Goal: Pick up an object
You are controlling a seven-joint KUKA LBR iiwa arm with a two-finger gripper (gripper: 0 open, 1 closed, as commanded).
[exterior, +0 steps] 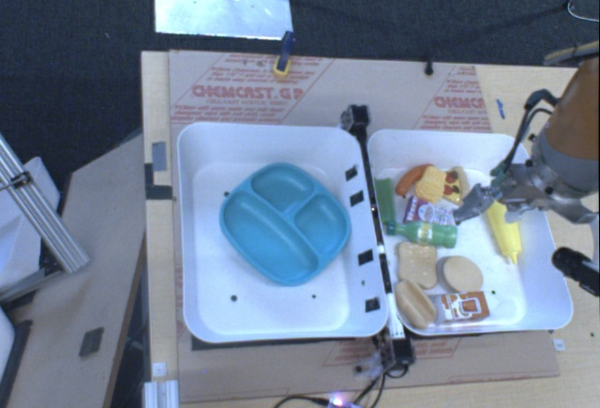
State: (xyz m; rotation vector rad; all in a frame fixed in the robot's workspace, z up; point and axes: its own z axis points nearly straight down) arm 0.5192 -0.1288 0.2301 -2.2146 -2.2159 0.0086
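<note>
Two white bins sit side by side: the left bin [202,303] holds one blue divided plate [284,222]. Right of that plate, the right bin [553,298] holds one green bottle [427,233], one yellow bottle [503,233], three bread pieces [418,263] and several other toy foods.

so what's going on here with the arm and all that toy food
A grey robot arm reaches in from the right over the right bin, which holds a heap of toy food. Its gripper sits low among the pieces, next to a yellow bottle and above a green bottle. Nothing is visibly between its fingers, so no pick yet. The left bin holds a blue divided plate.
</note>
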